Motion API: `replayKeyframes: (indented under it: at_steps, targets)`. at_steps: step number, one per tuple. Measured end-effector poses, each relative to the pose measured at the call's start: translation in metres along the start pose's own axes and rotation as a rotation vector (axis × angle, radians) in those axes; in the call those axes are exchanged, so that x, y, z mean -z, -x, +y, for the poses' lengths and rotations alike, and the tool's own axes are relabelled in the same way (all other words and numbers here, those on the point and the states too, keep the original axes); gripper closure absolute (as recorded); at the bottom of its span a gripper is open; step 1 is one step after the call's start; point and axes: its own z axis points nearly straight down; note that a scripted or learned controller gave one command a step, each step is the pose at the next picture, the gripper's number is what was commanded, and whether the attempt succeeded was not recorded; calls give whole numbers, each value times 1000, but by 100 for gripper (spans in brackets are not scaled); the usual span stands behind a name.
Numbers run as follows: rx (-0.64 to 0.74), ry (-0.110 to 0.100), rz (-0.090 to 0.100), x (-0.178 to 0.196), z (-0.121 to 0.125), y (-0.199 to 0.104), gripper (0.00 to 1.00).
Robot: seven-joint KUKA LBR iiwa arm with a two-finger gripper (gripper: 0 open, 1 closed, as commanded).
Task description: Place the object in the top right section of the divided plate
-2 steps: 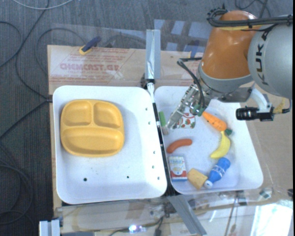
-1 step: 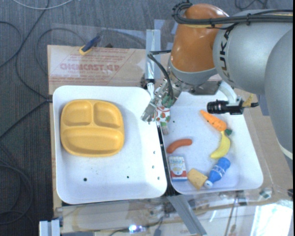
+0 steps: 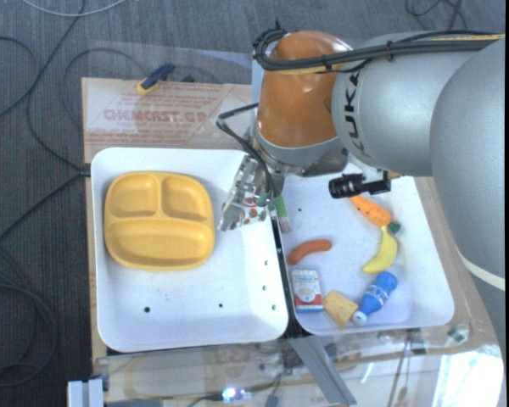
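Between the jaws sits a small object with white, red and green on it, and from where I stand the two metal fingers look closed around it, only as far apart as that object forces them. What the object is I cannot tell; it is small and partly hidden by the fingers.

The gripper hangs over the right edge of the left bin, close to the wall it shares with the right bin. Above it the orange band and the grey arm fill the upper right of the view.

The plate is yellow, with rounded corners, and lies in the upper left part of the left bin. It has two smaller sections along its top and one long section along its bottom. The gripper and its object are just to the right of the plate, level with the top right section but not over it.

In the right bin lie a red sausage, a small carton near the front wall, a tan wedge, a blue bottle touching the wedge, a banana above the bottle, and a carrot near the arm. A black part of the arm sticks out above the carrot.

Behind the bins a cardboard sheet with faded red print lies on the bench, with a blue and yellow clip at its top edge. Cables trail over the dark carpet around it.
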Motion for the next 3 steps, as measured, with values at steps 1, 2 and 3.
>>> replayKeyframes:
  at_steps: [1,2,3]
  targets:
    - [0,0,0,0,0,0,0]
    - [-1,2,-1,9,1,0,100]
    - [357,3,0,28,20,-42,100]
